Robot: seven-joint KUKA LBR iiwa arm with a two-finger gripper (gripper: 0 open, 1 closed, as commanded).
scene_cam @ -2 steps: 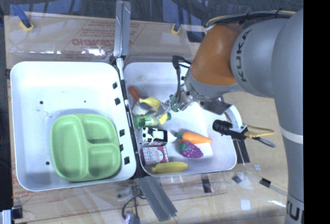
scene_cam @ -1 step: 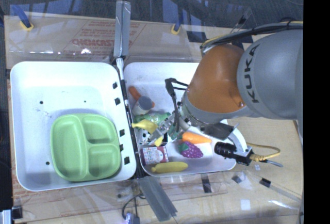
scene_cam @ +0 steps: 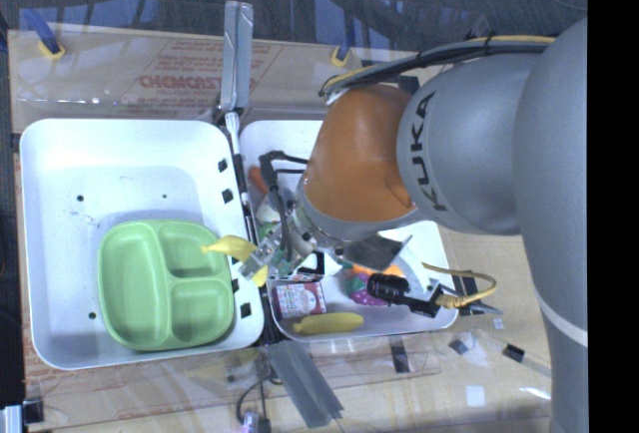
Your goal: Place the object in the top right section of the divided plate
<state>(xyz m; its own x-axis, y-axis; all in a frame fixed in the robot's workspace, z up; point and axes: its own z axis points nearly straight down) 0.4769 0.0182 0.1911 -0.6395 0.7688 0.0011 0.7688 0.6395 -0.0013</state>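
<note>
A green divided plate lies in the left bin, near its front. My gripper hangs over the wall between the two bins, right beside the plate's right rim. It is shut on a curved yellow object. The object's pointed end sticks out to the left over the edge of the plate's top right section. A small yellow bit shows below the fingers as well. The arm's orange band and grey body cover much of the right bin.
The right bin holds a yellow banana at its front wall, a red-and-white packet, purple grapes and an orange piece. A metal post stands behind the bins' shared wall.
</note>
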